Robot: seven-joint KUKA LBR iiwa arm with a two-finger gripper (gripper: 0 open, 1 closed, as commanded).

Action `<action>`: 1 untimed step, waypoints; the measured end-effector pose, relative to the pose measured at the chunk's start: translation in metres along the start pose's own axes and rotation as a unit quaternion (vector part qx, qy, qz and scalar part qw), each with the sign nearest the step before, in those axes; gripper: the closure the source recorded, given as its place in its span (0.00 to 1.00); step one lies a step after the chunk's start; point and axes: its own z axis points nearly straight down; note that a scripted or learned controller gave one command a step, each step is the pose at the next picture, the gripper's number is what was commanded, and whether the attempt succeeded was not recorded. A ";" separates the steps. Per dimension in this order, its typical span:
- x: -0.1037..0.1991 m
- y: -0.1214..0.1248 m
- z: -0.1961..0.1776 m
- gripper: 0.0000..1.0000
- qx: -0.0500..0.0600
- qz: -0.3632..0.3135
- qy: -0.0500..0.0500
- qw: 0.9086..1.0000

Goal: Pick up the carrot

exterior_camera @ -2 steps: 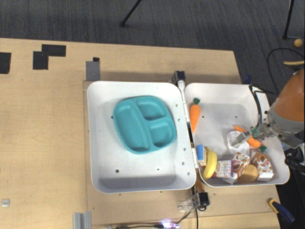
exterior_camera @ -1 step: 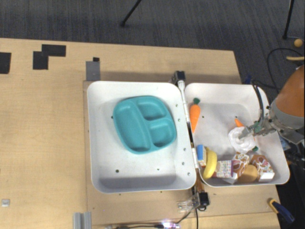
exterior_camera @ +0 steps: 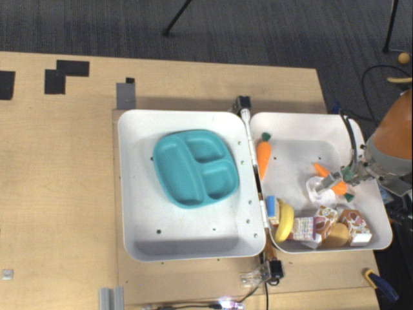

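Observation:
The carrot (exterior_camera: 264, 155), orange with a small green top, lies lengthwise in the right bin (exterior_camera: 303, 129) against its left wall. It sits alone, with bare white floor to its right. My gripper (exterior_camera: 327, 185) hangs low over the middle right of the same bin, well to the right of the carrot and apart from it. The arm comes in from the right edge, orange band uppermost. Small orange parts show around the gripper tip, and I cannot make out what they are.
A teal divided plate (exterior_camera: 193, 167) lies in the left bin (exterior_camera: 139, 192). At the right bin's front lie a banana (exterior_camera: 284, 221), a small blue item (exterior_camera: 271, 206) and several snack packets (exterior_camera: 335, 227). A ridge (exterior_camera: 253, 166) separates the bins.

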 end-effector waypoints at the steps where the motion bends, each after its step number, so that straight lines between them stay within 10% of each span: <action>1: -0.001 0.004 -0.012 1.00 -0.004 -0.001 -0.003 1.000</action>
